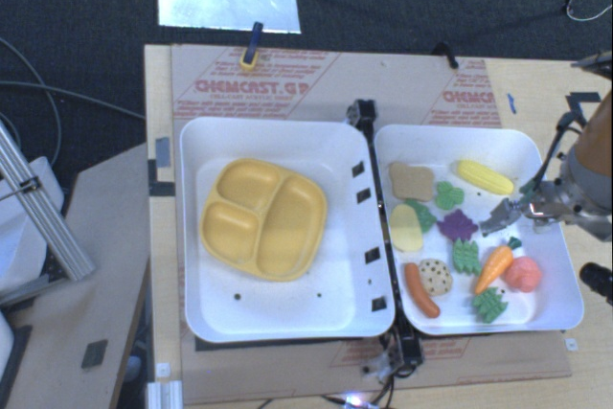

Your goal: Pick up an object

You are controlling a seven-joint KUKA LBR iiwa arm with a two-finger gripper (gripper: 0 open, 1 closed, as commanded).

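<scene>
Hand: the hand (505, 215) is seen low over the right bin (551, 170), entering from the right; whether it is open or closed cannot be told, and nothing is seen held.
Nearest thing: the carrot (494, 267) lies just below the hand, toward the near edge of the bin.
Carrot axis: slanted, thick end up-right, tip down-left; a grip across that slant is judged the likeliest fit.
Other near things: a purple piece (458, 225) to the hand's left, a pink ball (523, 274) touching or just beside the carrot, an ear of corn (485, 176) above the hand.
Further out: green pieces (466, 257), a cookie (436, 276), a sausage (420, 290), a slice of toast (412, 181), all in the right bin.
Left bin: a yellow divided plate (263, 217) is held in the left bin (192, 235), well apart from the hand.
Counter: both bins rest on the counter (316, 81).
Risk: crowding is judged likely to spoil a clean grip.
</scene>
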